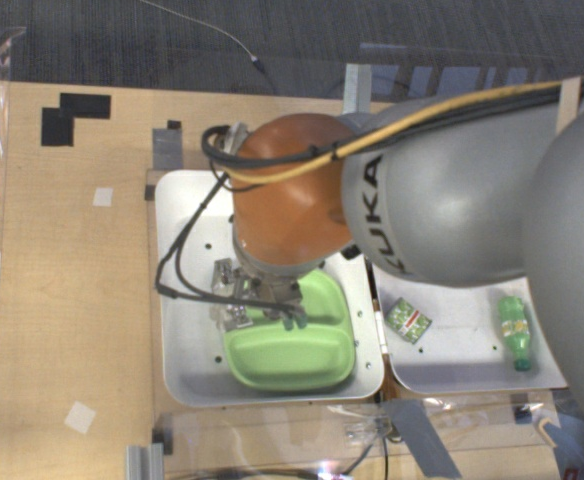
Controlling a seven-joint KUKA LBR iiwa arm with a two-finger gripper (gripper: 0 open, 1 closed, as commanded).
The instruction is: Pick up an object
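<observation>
A light green, rounded plastic container lies in the left white bin, toward its near right corner. My gripper hangs straight down over the container's far edge, right at or touching its top. The orange wrist band and grey arm above hide the fingers, and the container's far part is covered by them too. In the right bin lie a small green and white packet and a green bottle.
The big grey arm crosses the upper right and covers most of the right bin. Black cables loop from the wrist over the left bin's middle. The wooden bench spreads out to the left of the bins.
</observation>
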